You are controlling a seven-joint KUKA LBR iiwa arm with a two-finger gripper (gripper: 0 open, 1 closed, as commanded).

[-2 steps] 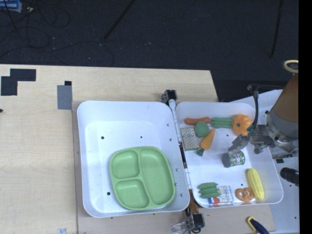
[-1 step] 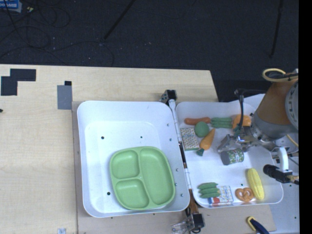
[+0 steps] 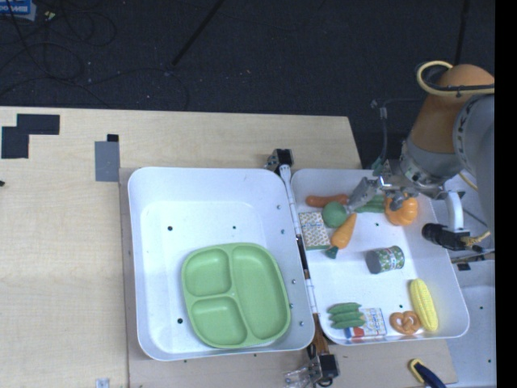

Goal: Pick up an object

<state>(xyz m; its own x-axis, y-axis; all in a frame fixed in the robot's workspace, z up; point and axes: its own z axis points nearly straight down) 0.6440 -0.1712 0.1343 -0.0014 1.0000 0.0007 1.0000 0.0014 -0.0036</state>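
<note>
Toys crowd the right bin point(image 3: 452, 297): a carrot point(image 3: 342, 232) beside a green ball point(image 3: 334, 213), an orange pepper point(image 3: 402, 209), a small can point(image 3: 385, 259), a corn cob point(image 3: 424, 304), a pretzel point(image 3: 405, 322) and pea pods point(image 3: 346, 314). The gripper point(image 3: 361, 192) hangs low over that bin's far side, just above the green ball and near the pepper; whether it is clenched or released I cannot tell. The left bin point(image 3: 153, 208) holds a green divided plate point(image 3: 234, 294).
</note>
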